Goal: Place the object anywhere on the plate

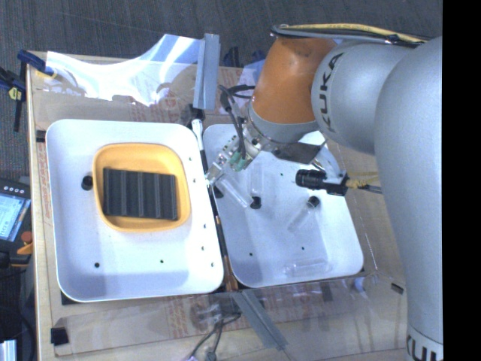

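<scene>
From above, the plate (141, 159) — yellow-rimmed, with a dark ribbed slab lying in its middle — sits in the left bin (75, 262), a little toward that bin's far side. It is the landmark here: everything else lies to its right.

The arm (353, 104) reaches across the right bin (331, 254), and its gripper (234, 164) hangs low over that bin's near-left corner, just across the shared bin walls from the plate's right rim. That spot makes sense if the program is working over a pick, since the thing to be carried should be in the bin away from the plate.

What that thing is, I cannot tell. A small greenish patch shows at the gripper, but it may be part of the tool. The fingers are clear and thin against white plastic, so whether they are apart or clamped on anything cannot be made out — nothing can be counted as held.
</scene>
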Controlling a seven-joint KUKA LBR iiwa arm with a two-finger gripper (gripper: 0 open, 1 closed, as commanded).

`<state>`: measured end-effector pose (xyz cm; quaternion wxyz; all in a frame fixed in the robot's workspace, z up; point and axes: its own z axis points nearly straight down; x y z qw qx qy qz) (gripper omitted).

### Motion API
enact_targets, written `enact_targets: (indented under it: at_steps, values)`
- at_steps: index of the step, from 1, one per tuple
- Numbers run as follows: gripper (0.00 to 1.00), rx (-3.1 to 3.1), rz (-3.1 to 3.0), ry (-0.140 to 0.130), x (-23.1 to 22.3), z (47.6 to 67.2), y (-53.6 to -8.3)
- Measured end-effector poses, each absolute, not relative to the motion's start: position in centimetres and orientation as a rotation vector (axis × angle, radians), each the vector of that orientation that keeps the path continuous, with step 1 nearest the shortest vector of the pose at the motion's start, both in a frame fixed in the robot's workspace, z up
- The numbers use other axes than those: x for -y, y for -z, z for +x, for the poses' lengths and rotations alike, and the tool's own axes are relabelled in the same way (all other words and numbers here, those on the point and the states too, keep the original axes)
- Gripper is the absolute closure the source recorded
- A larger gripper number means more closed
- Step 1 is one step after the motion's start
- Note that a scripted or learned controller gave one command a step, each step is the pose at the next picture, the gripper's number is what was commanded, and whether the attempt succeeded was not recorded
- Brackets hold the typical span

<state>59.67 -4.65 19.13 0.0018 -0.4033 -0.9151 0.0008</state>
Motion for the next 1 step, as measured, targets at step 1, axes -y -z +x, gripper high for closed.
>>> enact_targets:
  at_steps: [1]
  values:
    - [0.0,2.871,-1.266,-0.003,4.68,59.67,-19.14]
